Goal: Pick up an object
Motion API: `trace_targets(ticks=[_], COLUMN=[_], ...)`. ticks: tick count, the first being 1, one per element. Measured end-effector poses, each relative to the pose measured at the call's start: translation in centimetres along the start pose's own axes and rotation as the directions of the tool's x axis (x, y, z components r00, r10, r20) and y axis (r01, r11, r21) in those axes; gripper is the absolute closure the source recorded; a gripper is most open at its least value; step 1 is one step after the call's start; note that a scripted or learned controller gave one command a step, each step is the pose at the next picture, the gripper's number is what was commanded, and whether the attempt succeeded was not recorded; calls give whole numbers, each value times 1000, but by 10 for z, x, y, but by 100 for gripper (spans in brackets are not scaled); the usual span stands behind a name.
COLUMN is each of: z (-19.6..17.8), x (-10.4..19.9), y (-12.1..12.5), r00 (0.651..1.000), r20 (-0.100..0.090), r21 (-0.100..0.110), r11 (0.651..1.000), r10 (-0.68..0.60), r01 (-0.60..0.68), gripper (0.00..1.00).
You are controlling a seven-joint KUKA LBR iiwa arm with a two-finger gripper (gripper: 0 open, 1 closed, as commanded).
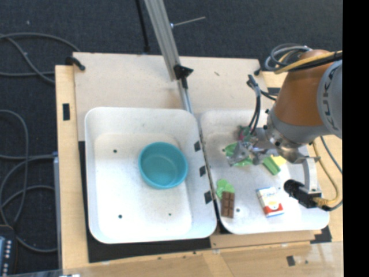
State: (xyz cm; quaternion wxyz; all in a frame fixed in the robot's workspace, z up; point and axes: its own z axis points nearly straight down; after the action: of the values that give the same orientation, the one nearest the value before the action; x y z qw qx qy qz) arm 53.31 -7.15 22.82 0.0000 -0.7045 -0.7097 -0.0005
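Observation:
My gripper (245,153) hangs over the upper middle of the right bin (249,224), just above a cluster of green pieces (235,150). A yellow-green block (273,164) lies right beside it, partly under the wrist. Nearer the front of that bin sit a small green piece (224,186), a brown chocolate-like bar (228,203) and a white, red and orange box (270,201). A teal bowl (163,164) stands in the left bin (109,212). The arm's body hides the fingertips.
A slanted metal pole (167,42) rises from the divide between the two bins at the back. A black fitting with cable (302,194) sits at the right bin's right rim. Cables trail on the dark floor to the left.

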Motion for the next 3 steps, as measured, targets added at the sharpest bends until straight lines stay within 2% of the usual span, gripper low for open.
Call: trace_targets(ticks=[2,3], z=[10,-7], x=[109,154], y=[-13,-23], r00=[1000,1000], r20=[-1,-2], r21=[1,-1], r11=[1000,1000], r10=[0,-2], r01=[0,2], gripper=[100,100])
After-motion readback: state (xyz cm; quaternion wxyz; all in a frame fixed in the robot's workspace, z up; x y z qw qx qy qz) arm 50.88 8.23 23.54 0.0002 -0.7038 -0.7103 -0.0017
